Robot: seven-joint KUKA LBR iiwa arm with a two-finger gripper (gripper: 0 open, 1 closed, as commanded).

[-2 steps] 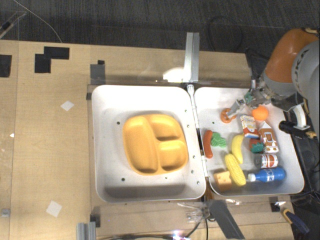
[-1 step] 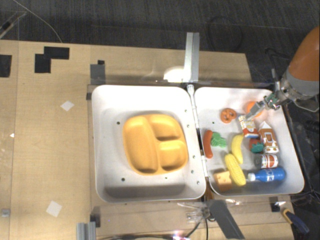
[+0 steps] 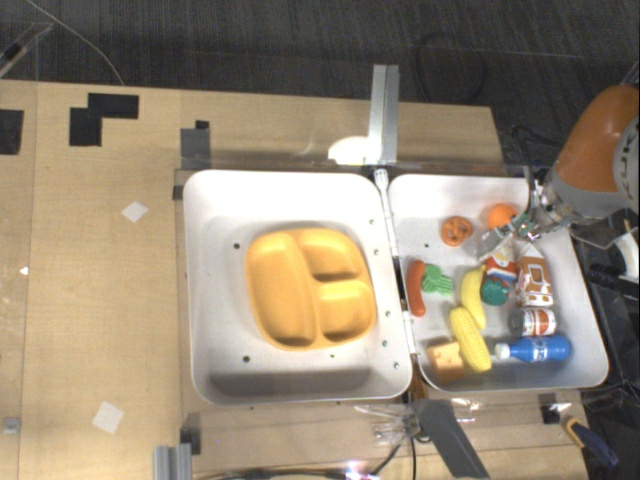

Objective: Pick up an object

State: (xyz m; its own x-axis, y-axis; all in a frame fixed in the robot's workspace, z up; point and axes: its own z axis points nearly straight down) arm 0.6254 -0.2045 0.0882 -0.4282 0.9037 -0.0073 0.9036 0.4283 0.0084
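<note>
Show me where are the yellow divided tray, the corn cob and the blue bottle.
yellow divided tray (image 3: 310,288): camera view, on the ridge between its compartments.
corn cob (image 3: 470,336): camera view, on the middle of the cob.
blue bottle (image 3: 542,349): camera view, on the blue body, near the label.

1. A light wooden bench (image 3: 90,298) sits under everything.
2. Black shapes (image 3: 100,116) are stuck on the bench near its far left corner.
3. Two small pale squares (image 3: 134,211) lie on the wood, left of the bins.
4. A grey metal post (image 3: 384,113) stands behind the spot where the two bins meet.
5. Dark carpet (image 3: 250,18) covers the floor behind the bench.
6. Thin wires (image 3: 70,28) run over the carpet at the far left.
</note>
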